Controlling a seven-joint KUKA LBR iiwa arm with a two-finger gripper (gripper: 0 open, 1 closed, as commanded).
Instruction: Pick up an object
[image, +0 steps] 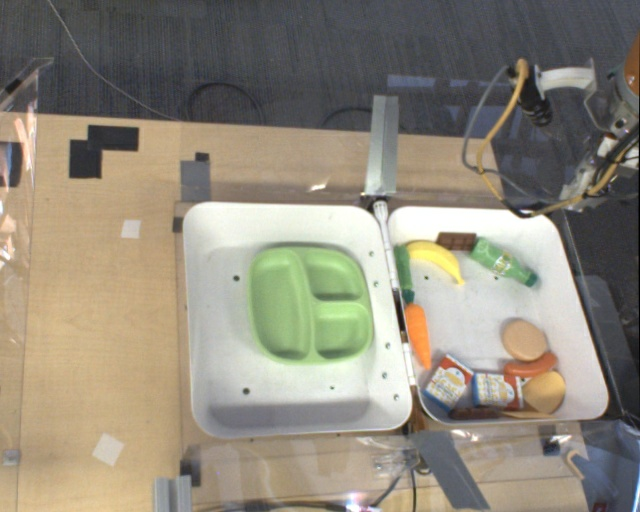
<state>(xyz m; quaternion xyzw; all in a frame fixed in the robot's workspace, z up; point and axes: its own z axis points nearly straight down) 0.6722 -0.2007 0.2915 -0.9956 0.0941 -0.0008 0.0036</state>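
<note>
**Desk:** Where's the arm?

**Me:** I see the gripper (612, 130) at the top right corner, above the right bin's (572, 262) far edge; whether it grips anything, I cannot tell.

**Desk:** Objects?

**Me:** Banana (436, 260), green bottle (503, 262), carrot (417, 335) lie in the right bin; green tray (308, 303) sits in the left bin (215, 330).

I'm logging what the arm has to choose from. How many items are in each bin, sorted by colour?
Green: 3, divided plate, bottle, long green item
Yellow: 1, banana
Orange: 1, carrot
Brown or tan: 3, chocolate bar, round bread, bun
Red: 1, sausage
Printed packets: 2
Total: 11
</note>
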